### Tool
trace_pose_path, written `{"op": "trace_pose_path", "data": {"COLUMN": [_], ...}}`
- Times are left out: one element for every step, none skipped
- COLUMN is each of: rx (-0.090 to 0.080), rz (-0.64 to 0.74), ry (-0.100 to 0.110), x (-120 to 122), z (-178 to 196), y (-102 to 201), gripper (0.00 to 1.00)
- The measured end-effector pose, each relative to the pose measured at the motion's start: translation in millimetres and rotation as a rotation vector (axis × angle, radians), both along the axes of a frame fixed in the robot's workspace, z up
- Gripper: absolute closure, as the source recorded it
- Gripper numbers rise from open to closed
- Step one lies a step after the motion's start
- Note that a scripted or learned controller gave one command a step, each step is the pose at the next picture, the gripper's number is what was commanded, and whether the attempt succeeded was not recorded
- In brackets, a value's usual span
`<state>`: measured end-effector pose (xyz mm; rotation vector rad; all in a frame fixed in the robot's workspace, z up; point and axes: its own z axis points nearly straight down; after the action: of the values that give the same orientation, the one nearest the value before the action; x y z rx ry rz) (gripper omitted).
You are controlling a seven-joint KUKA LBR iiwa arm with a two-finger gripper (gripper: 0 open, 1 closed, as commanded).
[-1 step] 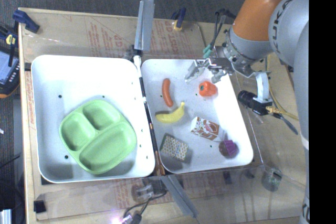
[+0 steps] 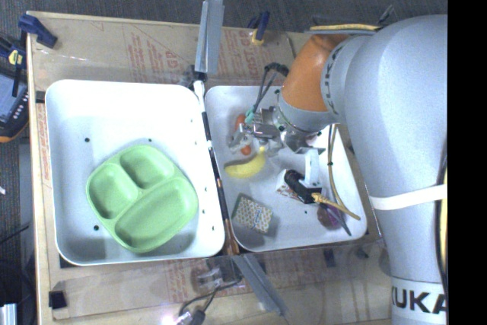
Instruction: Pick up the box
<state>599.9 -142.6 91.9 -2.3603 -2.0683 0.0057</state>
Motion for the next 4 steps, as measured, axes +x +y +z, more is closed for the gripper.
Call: {"op": "trace_pose_path", "data": {"rx": [0.000,-0.010,0.001,0.002], "rz": [0.266,0.087,0.115,0.160], "ry": [-0.005,-0.008,-0.002,-0.002], "x": [22,-19,-8,57], "z": [1,2,52,-1], "y": [23,39,18,2], "gripper": [0.00,0.00,0.00,0.00]}}
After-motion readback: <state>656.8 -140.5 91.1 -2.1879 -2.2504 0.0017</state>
